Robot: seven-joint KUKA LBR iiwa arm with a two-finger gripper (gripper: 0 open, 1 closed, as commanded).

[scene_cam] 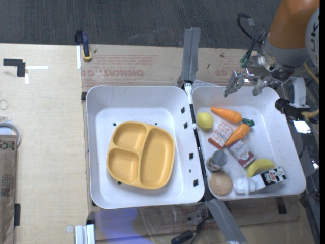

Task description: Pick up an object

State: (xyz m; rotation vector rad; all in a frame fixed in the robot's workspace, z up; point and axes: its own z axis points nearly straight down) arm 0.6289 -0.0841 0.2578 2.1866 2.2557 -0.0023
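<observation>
The left bin [96, 151] holds a yellow divided plate [141, 155]. The right bin [289, 151] holds two carrots [227, 115] [237, 133], a banana [260, 167], a lemon [204, 120], small cartons and a round bun [221, 184]. The gripper [246, 87] hovers over this bin's far edge, fingers spread apart and grasping nothing.

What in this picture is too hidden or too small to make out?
- Small print on the cartons in the right bin, camera view: too small to read.
- Bottom of the white bottle: partly covered by the cow-print carton.
- The arm's upper part: cut off by the top edge.
- Items at the left edge: cut off.
</observation>
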